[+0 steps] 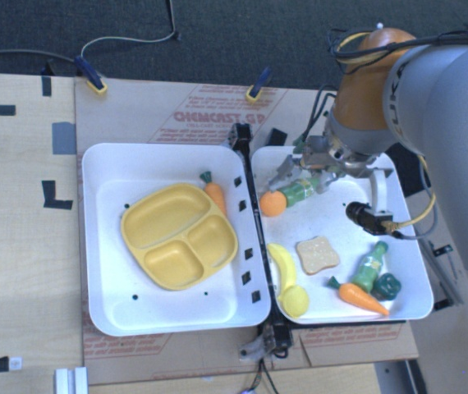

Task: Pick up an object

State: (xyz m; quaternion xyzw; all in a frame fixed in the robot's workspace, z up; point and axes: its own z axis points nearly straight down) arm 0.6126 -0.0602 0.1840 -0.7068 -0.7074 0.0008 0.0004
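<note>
Gripper (300,173) hung low over the right bin (406,302), right beside an orange (273,203); can't tell its state. Nothing was lifted yet.

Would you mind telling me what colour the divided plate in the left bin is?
The divided plate is yellow, seen clearly in the camera view.

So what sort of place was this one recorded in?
Most likely a robotics lab bench for pick tests: a grey arm reaching over two white bins, toy food such as a banana, and clamps holding the cardboard base.
</note>
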